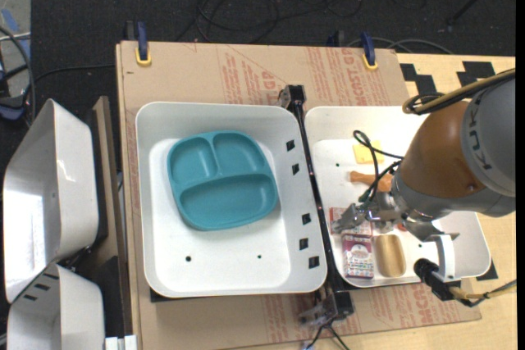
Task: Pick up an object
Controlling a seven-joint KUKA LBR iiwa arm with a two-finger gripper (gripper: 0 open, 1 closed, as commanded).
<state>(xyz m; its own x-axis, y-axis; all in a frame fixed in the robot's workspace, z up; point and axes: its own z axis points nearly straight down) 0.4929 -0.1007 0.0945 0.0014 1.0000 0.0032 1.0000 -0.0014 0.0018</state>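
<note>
My gripper [361, 215] hangs low over the front left part of the right bin [328, 135], under the grey arm and its orange band [439, 147]. Just below it in the view lie a pink and white packet [358, 255] and a tan bread-like piece [390, 255]. A small red item [336, 216] peeks out at the gripper's left side. Behind the gripper sit an orange piece [360, 175] and a yellow wedge [362, 153]. The arm hides the right half of this bin.
The left bin [156, 176] holds a teal divided plate [221, 179]. A black divider with clips [305, 176] runs between the two bins. Cables [373, 152] loop from the wrist over the right bin. White tubs [45, 193] stand left of the bench.
</note>
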